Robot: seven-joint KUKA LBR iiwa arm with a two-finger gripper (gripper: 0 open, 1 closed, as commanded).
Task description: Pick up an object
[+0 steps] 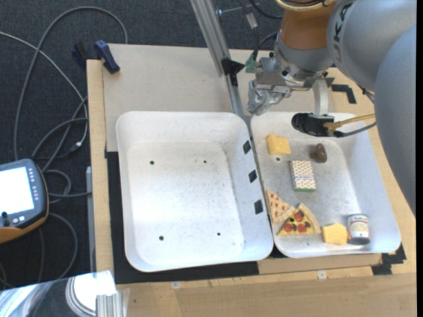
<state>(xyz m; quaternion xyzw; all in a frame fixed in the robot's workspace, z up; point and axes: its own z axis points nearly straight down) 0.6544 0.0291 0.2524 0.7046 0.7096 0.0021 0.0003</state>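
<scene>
Arm point(357, 18) enters from 2 o'clock, wrist hanging over the bench's far side. Two white bins sit side by side: left bin point(132, 127), right bin point(388, 224).

Gripper point(263, 103) sits just above the right bin's 11 o'clock corner, close to the shared wall. Whether it is open or closed cannot be told from this angle.

All loose items are in the right bin:
- pizza slices point(291, 216) at the bin's 7 o'clock, against the near wall
- patterned box point(303, 175) mid-bin, long axis running 12 to 6
- yellow cheese block point(278, 144) in the far-left part, roughly square, no clear long axis
- second yellow block point(335, 233) and small tin point(358, 227), touching or nearly so, at the near 5 o'clock corner
- small brown lump point(319, 152) at 3 o'clock of the cheese block

Key relation: the cheese block lies near the gripper at its 5 o'clock, the closest candidate. Judgement: a short shift toward 5 o'clock, then a descent, is what the pick calls for. The bin wall close by at 9 o'clock may crowd the approach.
</scene>
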